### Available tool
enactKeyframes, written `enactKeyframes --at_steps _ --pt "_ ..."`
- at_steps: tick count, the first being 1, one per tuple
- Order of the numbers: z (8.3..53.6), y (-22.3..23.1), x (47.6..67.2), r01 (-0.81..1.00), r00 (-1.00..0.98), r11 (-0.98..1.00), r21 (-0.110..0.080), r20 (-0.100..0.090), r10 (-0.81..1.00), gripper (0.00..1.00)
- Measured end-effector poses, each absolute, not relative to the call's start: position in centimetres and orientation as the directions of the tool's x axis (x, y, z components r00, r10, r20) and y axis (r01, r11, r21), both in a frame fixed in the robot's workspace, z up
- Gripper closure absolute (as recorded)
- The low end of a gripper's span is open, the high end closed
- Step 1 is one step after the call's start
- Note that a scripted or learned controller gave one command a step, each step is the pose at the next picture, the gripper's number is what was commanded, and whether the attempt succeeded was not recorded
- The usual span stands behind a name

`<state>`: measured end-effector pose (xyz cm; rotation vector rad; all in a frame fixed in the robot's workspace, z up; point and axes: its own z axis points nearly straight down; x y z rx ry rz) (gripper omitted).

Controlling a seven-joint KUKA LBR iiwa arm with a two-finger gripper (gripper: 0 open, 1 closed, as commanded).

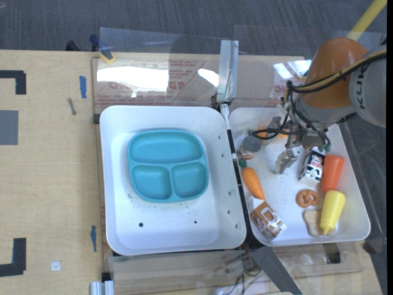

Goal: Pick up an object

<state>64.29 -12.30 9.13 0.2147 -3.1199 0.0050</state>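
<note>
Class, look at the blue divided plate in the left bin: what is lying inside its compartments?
Nothing visible: all three compartments of the blue plate show bare surface. The bin floor beneath it is covered.

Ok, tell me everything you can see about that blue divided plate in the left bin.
The blue divided plate looks like smooth turquoise plastic, roughly a rounded rectangle with a raised rim. It has three compartments: one wide section along the far side and two smaller ones side by side nearer the camera. It lies flat and right side up on the floor of the left bin, near the middle, and nothing sits in it.
</note>
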Motion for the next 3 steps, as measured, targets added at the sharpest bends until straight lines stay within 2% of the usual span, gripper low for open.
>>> enactKeyframes --at_steps 1,2,3 --pt "9.1 -10.9 65.7 0.069 -0.996 0.998 -0.013 0.051 0.069 0.00" --pt "9.0 -11.8 65.6 0.089 -0.995 0.996 0.009 0.051 0.089 0.00" --pt "8.9 -13.1 65.2 0.103 -0.994 0.994 0.020 0.042 0.102 0.00"
